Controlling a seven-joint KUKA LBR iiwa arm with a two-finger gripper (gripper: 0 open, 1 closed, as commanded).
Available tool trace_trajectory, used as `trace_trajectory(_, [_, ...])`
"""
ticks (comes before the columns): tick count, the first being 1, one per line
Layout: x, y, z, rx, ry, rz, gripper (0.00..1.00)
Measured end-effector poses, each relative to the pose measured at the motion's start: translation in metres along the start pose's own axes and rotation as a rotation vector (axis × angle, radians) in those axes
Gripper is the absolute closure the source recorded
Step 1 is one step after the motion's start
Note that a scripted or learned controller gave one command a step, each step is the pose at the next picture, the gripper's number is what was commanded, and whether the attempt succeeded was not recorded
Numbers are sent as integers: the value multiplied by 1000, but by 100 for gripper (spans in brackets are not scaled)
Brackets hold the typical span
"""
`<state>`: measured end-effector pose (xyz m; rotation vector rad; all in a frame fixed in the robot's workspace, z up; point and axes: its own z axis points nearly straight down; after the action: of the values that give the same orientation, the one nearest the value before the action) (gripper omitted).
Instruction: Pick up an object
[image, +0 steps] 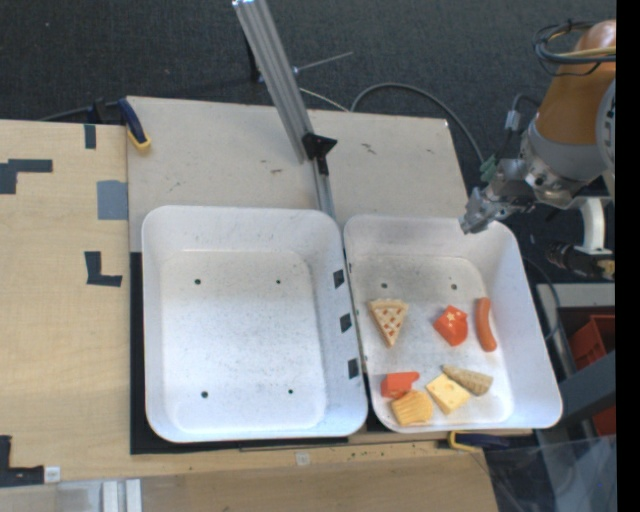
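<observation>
In the camera view, you can see the end effector (478, 217) poised over the far right corner of the right bin (420, 235), and whether it is wide or narrow you cannot tell from here; nothing shows in its grasp. The objects you might pick all lie in the near half of that bin: a pizza-slice wedge (388, 320), a red block (451, 325) just beside an orange sausage (485, 324), and along the near wall a small red piece (400, 383), two yellow cheese blocks (430, 399) and a tan piece (468, 380). The left bin (240, 320) sits alongside on the worktop (60, 300).
</observation>
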<state>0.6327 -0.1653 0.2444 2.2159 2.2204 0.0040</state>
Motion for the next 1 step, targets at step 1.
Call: trace_trajectory(1, [58,-12,-2,5,3,-4,100])
